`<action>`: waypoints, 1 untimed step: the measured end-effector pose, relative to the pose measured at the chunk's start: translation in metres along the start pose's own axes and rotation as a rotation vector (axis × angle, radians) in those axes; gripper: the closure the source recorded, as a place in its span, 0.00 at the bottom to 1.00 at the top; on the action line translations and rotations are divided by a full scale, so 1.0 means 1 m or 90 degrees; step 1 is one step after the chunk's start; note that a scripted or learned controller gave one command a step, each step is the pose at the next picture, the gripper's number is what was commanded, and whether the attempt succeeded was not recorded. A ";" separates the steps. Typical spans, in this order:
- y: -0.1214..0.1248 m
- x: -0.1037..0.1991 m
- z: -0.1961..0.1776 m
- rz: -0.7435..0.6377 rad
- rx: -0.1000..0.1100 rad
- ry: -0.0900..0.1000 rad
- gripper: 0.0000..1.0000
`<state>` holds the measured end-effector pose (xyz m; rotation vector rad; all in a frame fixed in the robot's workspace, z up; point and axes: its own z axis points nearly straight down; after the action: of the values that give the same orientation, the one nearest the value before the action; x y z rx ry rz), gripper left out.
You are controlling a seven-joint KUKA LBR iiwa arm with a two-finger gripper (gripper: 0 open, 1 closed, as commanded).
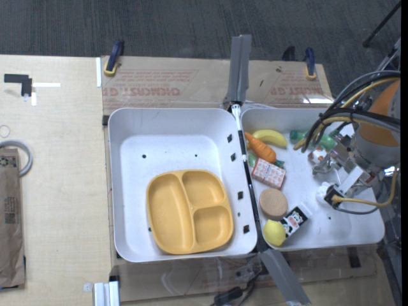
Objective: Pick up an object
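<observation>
We look down on the counter with two white bins side by side. The left bin holds a yellow divided plate, lying flat toward its front half.

The right bin holds the loose objects, gathered along its left wall. A banana lies at the back, with a carrot just in front of it, tilted and touching or nearly touching it. Below them sits a small red and white packet, then a round tan disc, then a lemon in the front left corner. A small black and white carton lies tilted against the lemon's right side. A green item sits near the back, partly hidden by cables.

The arm reaches in from the right, its orange band over the right bin's edge. The tool hangs over the right half of that bin, apart from the cluster of objects. We cannot tell how the tool is set, as cables and brackets clutter it.
</observation>
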<state>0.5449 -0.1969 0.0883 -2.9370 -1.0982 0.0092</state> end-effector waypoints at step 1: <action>0.023 0.060 -0.002 0.009 -0.003 -0.001 0.00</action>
<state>0.6051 -0.1746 0.0895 -2.9498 -1.0786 0.0082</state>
